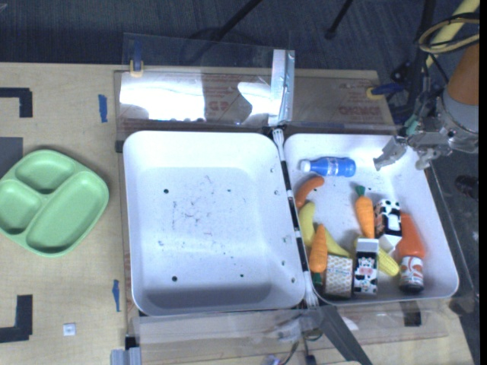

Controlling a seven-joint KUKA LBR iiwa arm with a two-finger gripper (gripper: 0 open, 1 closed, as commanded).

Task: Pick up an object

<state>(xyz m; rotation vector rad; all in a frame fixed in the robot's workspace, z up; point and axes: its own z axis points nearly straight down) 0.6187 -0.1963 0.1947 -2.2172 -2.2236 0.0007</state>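
Blue plastic bottle point(328, 166) lying in your right white bin point(441, 226), grey pincer point(405, 149) hovering just beside, fingers apart, gripping nothing.

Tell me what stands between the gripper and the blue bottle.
Nothing visible does. The gripper hangs at the right bin's far edge, and bare bin floor separates it from the blue bottle. The carrot lies nearer the camera, off that line.
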